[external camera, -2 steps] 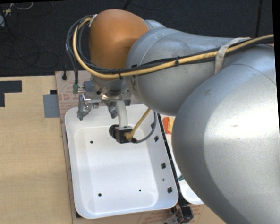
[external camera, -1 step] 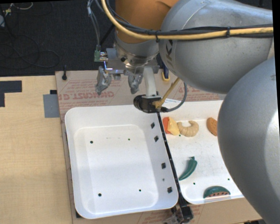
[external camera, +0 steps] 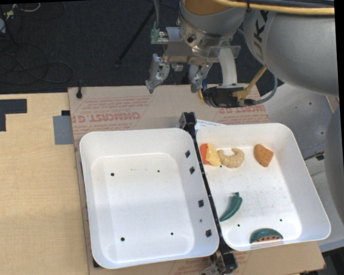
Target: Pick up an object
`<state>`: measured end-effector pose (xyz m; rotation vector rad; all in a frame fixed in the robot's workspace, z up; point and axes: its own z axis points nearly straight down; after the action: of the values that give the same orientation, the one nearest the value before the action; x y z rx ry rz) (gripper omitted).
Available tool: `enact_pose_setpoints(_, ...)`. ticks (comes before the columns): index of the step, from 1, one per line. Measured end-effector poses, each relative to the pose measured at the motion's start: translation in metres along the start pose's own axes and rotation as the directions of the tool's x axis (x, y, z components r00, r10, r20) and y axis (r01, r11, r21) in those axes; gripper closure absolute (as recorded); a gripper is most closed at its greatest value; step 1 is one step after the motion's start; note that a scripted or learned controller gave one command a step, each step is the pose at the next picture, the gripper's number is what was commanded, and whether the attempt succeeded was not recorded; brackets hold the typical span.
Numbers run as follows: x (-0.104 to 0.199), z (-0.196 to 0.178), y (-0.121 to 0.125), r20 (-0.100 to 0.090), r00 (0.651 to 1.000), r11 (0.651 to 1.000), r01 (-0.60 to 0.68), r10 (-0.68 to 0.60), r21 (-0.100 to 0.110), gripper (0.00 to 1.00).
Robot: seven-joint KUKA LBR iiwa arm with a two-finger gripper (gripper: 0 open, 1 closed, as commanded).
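Two white bins side by side on the bench, sitting on a cardboard sheet (external camera: 129,110) with printed lettering. Left bin (external camera: 142,197) shows just its floor and a few small dark dots. Right bin (external camera: 262,186) holds all the objects:
- orange-red piece (external camera: 208,155) at the bin's far-left corner, right against the black divider clip strip (external camera: 199,184) between the bins
- pale curved croissant-like piece (external camera: 232,157) touching it on the right
- orange-brown chunk (external camera: 264,155) further right along the far edge, apart from the croissant
- green pepper (external camera: 231,206) mid-bin, nearer the left wall, lying at a slant
- watermelon-slice-shaped piece (external camera: 266,236), green rind, up against the near edge

Hand (external camera: 175,78) hangs above the far edge of the bench, past the bins, over the cardboard's far strip. Fingers spread apart, nothing between them. Well clear of every object; the nearest is the orange-red piece at the far-left corner of the right bin. Grey arm with orange band (external camera: 210,6) comes in from the top right.
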<state>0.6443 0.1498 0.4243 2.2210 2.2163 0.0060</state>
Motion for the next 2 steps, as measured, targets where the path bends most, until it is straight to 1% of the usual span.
enact_pose_setpoints(1, 0.098, 0.11, -0.035, 0.002, 1.0, 1.0, 0.009, -0.009, 0.017, 0.0)
enact_pose_setpoints(2, 0.052, 0.042, 0.001, 0.001, 1.0, 1.0, -0.001, 0.001, 0.001, 0.0)
